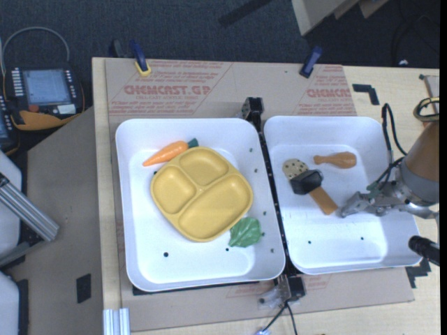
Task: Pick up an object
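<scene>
Grey arm (423, 180), orange-brown band, dark cables, slim metal gripper (347, 211).

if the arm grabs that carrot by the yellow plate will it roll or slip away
The carrot looks round and tapered, so it would probably roll in a curve if nudged. Its smooth, toy-like surface may slip between fingers. It lies against the yellow plate, which could block rolling that way.

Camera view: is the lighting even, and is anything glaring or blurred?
Camera view: light is soft and fairly even; the white bins look bright but keep detail; the yellow tray shows mild sheen; shadows are faint; the claw and arm at the right edge look slightly soft.
</scene>
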`<state>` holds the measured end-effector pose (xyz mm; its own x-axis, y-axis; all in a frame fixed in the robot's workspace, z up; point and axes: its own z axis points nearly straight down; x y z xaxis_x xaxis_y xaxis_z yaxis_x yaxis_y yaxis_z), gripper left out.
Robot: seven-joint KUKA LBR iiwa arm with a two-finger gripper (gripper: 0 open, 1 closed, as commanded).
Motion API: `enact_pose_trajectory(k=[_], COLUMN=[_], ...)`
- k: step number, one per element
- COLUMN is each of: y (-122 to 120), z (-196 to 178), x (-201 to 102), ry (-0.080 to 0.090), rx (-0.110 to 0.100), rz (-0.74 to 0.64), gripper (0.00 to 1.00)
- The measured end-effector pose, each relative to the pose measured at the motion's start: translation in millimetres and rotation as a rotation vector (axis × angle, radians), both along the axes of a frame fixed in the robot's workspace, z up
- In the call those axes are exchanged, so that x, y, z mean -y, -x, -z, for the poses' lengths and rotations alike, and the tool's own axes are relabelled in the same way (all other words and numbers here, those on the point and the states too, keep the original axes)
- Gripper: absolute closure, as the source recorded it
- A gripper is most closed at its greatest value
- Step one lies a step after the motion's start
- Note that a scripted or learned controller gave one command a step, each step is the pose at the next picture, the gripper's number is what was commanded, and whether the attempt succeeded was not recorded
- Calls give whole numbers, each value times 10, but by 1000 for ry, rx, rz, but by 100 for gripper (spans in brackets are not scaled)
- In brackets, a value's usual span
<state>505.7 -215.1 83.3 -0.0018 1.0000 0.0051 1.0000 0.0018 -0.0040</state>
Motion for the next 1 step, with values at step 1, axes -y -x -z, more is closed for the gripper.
enact_pose_trajectory(k=[1], y=[-6], z=[-116], x=[10], ry=[4], rx=[4], rz=[1], gripper=[100])
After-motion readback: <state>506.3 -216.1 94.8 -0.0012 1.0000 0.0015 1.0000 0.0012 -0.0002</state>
